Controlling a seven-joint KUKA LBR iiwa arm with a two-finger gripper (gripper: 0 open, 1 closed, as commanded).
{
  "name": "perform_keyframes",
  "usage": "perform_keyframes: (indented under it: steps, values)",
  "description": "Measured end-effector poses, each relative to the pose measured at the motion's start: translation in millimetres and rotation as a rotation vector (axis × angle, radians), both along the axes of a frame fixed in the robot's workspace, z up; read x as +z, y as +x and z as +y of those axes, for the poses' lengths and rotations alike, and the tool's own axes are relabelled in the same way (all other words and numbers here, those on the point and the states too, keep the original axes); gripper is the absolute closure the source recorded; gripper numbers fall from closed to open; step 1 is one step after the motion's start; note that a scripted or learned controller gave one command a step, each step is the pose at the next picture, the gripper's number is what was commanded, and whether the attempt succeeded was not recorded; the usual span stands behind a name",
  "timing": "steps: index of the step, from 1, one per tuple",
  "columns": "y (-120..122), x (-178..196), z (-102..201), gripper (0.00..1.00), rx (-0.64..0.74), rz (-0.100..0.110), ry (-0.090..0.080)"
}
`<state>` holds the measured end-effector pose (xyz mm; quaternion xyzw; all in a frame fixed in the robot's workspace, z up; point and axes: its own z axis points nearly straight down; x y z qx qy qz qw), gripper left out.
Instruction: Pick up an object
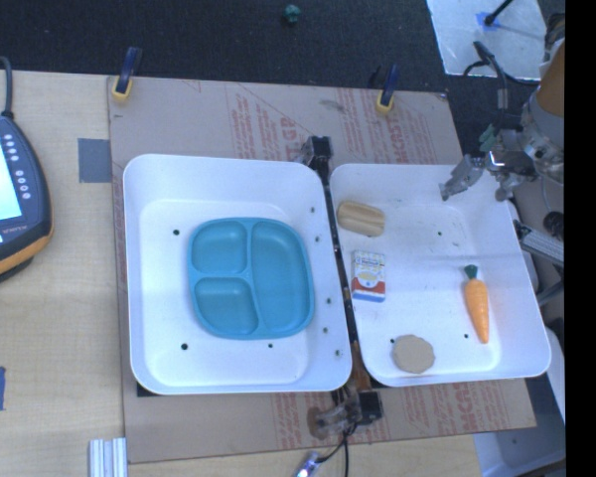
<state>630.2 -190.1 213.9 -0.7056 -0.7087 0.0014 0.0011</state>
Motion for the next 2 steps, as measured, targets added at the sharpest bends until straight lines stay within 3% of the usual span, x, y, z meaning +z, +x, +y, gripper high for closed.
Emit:
perform_keyframes:
  steps: [1, 2]
  values:
    - [-12.6, -66.1, -22.0, 0.0, 0.001, 0.002, -0.001]
    - [-64.8, -55.2, -22.0, 0.0, 0.001, 0.0, -0.002]
